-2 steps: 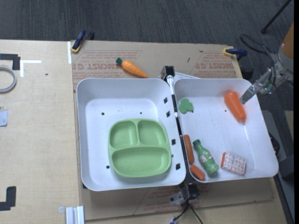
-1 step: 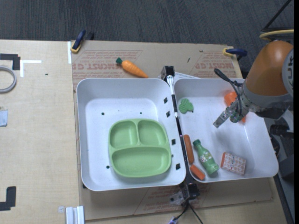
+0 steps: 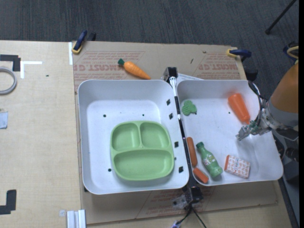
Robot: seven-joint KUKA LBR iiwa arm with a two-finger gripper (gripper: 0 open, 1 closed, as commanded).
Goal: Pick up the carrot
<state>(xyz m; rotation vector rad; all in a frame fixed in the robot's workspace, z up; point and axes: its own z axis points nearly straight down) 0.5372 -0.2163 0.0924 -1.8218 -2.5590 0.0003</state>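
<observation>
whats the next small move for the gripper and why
Probably lift out of the right bin and travel toward the carrot. The gripper sits low in that bin beside an orange bottle, while the carrot, with its green top, lies on the cardboard behind the left bin, well away from it.

You've got dark grey carpet floor (image 3: 152,11) up top, a light wood surface (image 3: 38,141), cardboard sheet (image 3: 156,61) clamped on it, black tape marks (image 3: 10,61) at left.
</observation>
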